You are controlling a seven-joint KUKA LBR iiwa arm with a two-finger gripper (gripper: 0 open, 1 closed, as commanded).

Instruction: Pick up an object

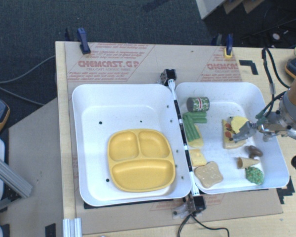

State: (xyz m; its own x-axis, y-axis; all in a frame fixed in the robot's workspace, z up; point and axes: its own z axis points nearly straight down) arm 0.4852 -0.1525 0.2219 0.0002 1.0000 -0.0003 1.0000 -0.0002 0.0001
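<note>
One arm reaches in low from the right over the right bin. Its gripper sits over the pizza slice; whether its jaws are apart or together cannot be told. The board under the bins reads "CHEMCAST GP" in red. A yellow tray lies in the left bin.

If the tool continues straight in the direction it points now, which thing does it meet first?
Probably the flat toy sandwich slice with yellow and red toppings: the tool, pointing left in the right white bin, already overlaps its edge. Height above it is unclear.
</note>
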